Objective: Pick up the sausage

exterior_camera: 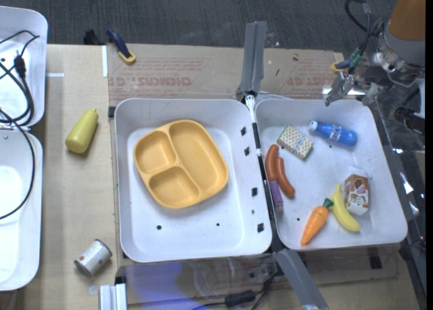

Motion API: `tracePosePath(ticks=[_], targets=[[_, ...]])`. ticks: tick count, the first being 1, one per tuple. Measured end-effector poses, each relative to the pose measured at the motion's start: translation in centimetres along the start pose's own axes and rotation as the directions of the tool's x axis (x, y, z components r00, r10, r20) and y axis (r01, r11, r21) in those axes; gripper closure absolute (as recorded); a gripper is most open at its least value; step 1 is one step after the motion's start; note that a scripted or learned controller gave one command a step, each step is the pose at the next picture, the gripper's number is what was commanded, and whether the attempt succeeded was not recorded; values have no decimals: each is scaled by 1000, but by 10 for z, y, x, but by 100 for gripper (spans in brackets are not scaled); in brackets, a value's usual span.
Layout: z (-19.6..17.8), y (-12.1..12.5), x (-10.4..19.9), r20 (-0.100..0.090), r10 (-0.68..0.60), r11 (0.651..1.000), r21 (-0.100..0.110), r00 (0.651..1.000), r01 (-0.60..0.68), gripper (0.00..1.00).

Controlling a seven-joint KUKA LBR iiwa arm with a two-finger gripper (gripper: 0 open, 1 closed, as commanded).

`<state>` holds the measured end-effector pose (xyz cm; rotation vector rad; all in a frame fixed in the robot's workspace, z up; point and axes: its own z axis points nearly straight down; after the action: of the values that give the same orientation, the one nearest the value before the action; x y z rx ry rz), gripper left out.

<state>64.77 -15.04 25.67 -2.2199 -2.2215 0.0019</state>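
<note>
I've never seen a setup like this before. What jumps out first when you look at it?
The big yellow divided plate sits alone in the left white bin. The right white bin holds a scatter of toy food: a sausage near its left wall, a carrot, a banana and a blue bottle. The arm's pincer hovers over that bin's far right corner.
</note>
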Motion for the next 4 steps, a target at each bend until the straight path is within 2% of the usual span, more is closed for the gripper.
tracePosePath(ticks=[1,2,3,4], targets=[[67,-51,66,1,18,1000,3,1000,-18,0],[160,-124,54,1,354,935,3,935,-354,0],[165,10,26,2,377,926,0,926,-377,0],[166,-77,50,0,297,955,1,955,-297,0]])
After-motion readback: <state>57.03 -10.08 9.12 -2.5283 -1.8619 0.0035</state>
